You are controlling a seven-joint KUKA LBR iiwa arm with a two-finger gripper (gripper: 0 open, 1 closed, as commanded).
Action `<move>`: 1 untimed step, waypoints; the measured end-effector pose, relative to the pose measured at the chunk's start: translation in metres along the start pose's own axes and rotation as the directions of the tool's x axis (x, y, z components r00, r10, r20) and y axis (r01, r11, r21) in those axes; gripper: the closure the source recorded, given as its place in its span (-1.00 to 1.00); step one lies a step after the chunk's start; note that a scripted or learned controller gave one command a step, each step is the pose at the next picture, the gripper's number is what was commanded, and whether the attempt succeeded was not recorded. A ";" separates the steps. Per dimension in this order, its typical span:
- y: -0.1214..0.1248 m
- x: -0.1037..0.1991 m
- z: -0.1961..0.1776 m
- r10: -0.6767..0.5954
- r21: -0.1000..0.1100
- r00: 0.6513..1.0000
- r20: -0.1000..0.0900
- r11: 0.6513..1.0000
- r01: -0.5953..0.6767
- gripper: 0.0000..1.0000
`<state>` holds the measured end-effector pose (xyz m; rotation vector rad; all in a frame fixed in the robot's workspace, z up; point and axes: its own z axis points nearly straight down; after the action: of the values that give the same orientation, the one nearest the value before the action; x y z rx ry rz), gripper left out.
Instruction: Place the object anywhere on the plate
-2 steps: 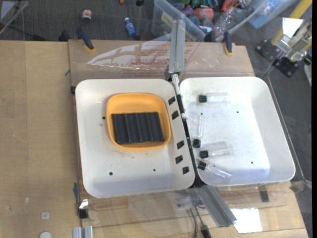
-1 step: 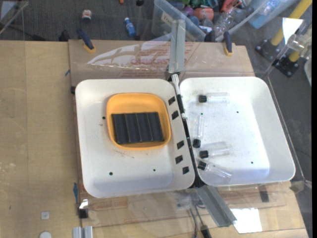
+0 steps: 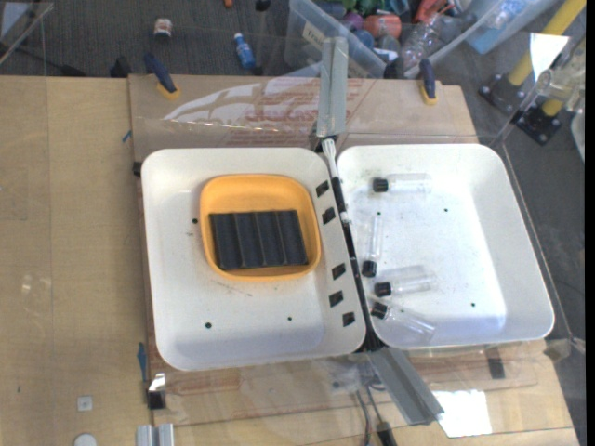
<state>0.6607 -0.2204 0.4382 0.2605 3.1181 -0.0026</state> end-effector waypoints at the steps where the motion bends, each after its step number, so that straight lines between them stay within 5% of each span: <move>1: 0.000 -0.001 0.000 -0.371 -0.001 0.929 0.001 0.929 0.371 1.00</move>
<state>0.6618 -0.2207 0.4382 -0.3324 3.1111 -0.0044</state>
